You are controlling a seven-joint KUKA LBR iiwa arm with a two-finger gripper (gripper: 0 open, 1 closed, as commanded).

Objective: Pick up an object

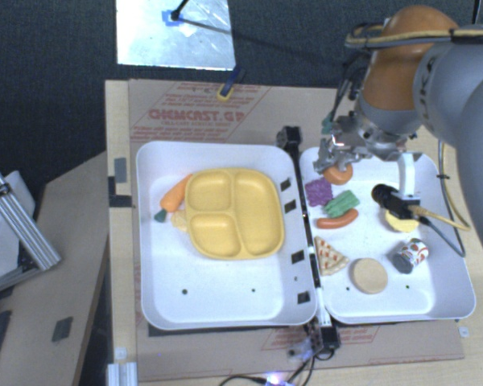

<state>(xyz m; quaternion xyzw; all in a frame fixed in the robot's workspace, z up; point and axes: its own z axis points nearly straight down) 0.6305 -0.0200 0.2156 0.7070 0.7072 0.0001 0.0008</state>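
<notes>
Two shallow white bins (225, 316) on tabletop, red "CHEMCAST GP" lettering (195, 113) on brown board beyond them, pincer (335, 158) over round orange toy (338, 172) in right bin, finger state unclear.

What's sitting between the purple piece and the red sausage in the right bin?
In the camera view, a green toy vegetable lies between the purple piece and the red sausage, touching or nearly touching the sausage.

One fixed camera looks down at a slant on my desk (80, 207) and both shallow white bins (157, 296); I reach in from its right.
</notes>
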